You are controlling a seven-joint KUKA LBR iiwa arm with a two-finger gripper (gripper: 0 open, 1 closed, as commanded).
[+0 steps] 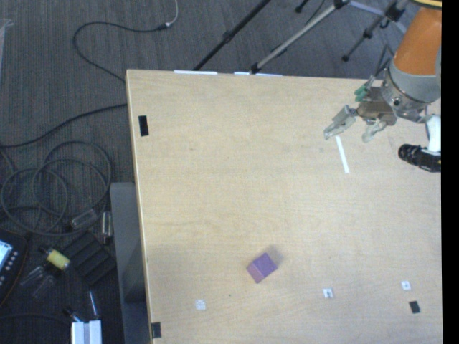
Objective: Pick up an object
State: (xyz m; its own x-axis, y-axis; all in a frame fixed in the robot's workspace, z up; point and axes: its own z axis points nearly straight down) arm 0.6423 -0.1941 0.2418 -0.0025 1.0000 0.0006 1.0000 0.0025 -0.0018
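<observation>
Camera view looked down at a slant on a pale wooden bench (237, 178) that took up most of the scene. A grey arm with an orange band (419, 45) reached in from the far right. Its gripper (353, 130) hung over the far right part of the bench, with its two fingers (336, 128) spread apart in a released pose.

A thin white stick (342, 154) lay on the wood just near of the gripper, pointing roughly near to far. Whether the fingertips touched it could not be told.

The task's thing, a small purple block (262, 267), sat on the near middle of the bench, well apart from the gripper and to its left. Only the white stick and bare wood lay between them.

A small black mark (143, 125) sat by the bench's far left edge. Little white tags (328, 293) and a small black tag (414, 307) dotted the near right, apart from the block.

On the dark carpet to the left lay looping black cables (50, 185) and some black gear with a yellow piece (57, 259). Tripod legs (315, 13) crossed the floor beyond the far edge.
</observation>
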